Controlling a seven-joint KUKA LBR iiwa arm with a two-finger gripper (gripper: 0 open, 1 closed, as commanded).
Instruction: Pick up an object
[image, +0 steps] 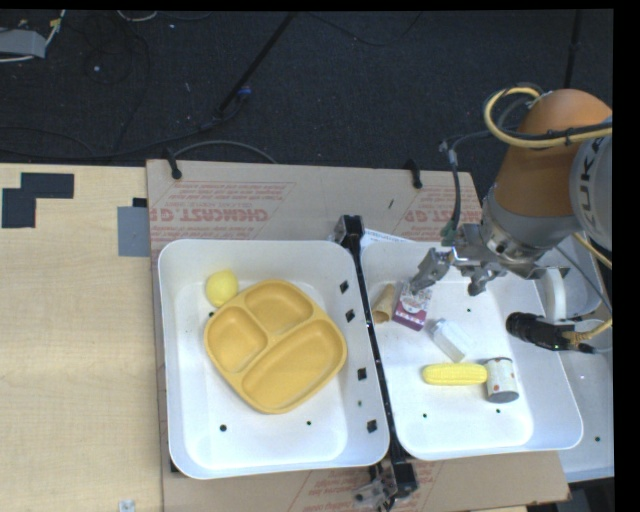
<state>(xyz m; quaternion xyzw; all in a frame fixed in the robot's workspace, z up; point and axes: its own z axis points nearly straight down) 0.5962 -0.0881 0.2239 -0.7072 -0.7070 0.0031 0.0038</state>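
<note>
My gripper (455, 277) hangs over the back of the right bin (545, 425), open, with nothing between its spread fingers. Just left of and below its left finger (430, 271) lies a small purple and white packet (410, 309). A tan cone-shaped piece (383, 303) rests beside the packet, against the divider. Nearer the front of the bin lie a clear small bottle (447, 338), a yellow corn cob (453, 374) and a small white can (501, 380) on its side.
The left bin (190, 420) holds a yellow divided plate (275, 343) and a yellow lemon (221, 287) at its back left. A black divider rail (362, 330) runs between the bins. Bare bin floor lies at the right bin's front.
</note>
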